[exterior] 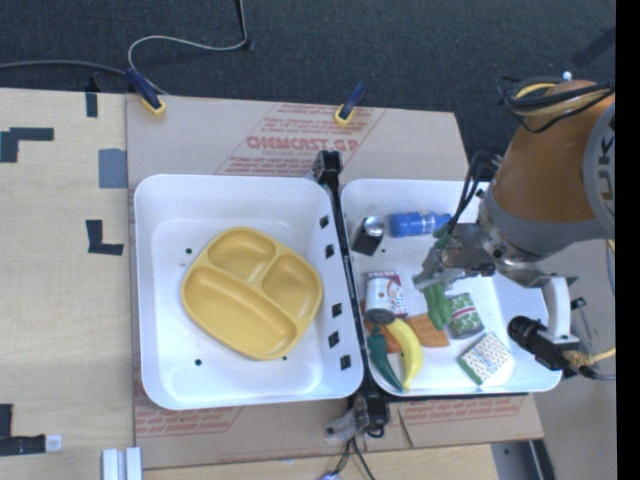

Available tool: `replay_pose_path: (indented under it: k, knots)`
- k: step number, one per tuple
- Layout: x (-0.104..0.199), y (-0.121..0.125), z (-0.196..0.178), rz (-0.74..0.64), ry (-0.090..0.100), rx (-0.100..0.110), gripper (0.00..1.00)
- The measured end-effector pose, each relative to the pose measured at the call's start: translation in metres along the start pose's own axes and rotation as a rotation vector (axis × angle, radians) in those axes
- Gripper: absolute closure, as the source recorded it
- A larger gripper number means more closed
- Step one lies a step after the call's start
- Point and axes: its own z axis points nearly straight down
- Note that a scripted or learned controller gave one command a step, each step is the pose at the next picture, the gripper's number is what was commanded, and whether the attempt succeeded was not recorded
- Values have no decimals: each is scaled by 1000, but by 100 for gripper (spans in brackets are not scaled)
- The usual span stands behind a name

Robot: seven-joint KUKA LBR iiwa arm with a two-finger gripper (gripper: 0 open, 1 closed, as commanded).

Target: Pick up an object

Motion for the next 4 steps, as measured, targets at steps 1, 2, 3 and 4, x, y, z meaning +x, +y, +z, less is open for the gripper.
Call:
replay_pose_path:
  k: [1, 2, 3, 4]
  knots:
    - [-2, 0, -2, -1, 0, 0, 100]
    - [-5, 0, -2, -1, 0, 0, 100]
    - [-5, 0, 0, 0, 0, 0, 100]
    - [-3, 0, -2, 0, 0, -1, 100]
